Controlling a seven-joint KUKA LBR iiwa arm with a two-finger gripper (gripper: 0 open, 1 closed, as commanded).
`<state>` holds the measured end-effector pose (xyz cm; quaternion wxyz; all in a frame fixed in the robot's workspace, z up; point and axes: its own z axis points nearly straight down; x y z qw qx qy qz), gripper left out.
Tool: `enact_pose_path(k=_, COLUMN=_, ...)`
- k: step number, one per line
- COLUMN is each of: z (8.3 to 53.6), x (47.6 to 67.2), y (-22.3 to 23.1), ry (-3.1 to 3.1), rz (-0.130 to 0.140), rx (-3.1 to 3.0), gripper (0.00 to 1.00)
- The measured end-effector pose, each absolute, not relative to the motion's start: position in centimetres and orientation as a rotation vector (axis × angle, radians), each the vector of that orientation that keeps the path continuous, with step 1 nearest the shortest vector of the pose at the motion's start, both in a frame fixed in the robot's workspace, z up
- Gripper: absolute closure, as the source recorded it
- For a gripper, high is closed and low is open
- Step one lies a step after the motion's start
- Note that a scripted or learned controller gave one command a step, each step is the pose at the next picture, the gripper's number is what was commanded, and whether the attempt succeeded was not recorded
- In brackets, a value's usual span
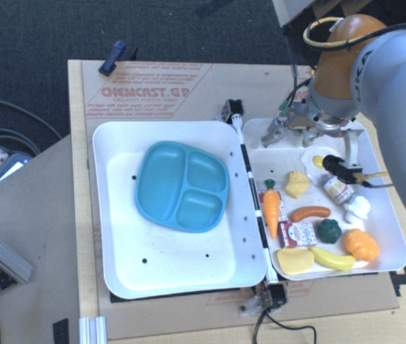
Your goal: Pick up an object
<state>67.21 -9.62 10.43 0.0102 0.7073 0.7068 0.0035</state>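
Tool (310, 124) over right bin's (397, 228) far end, finger state unclear; corn (297, 185) lies just near-side of it.

Both bins (110, 192) are plain white. The divided plate (181, 186) is light blue. Beside it sit an orange carrot (271, 208), red sausage (309, 213), yellow banana (332, 259), dark green broccoli (328, 230) and an orange pumpkin (361, 244). The tabletop (153, 92) is brown with red lettering.

Glossy plastic bins (117, 213), matt blue plate (182, 185)
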Motion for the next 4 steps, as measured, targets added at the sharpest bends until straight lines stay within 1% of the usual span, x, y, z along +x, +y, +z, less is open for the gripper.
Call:
enact_pose_path(k=1, z=8.45, x=66.60, y=-9.44, ry=2.223, rz=-0.003, rx=2.223, gripper=0.00)
enact_pose_path(k=4, z=8.49, x=66.64, y=-9.61, ry=2.221, rz=-0.002, rx=2.222, gripper=0.00)
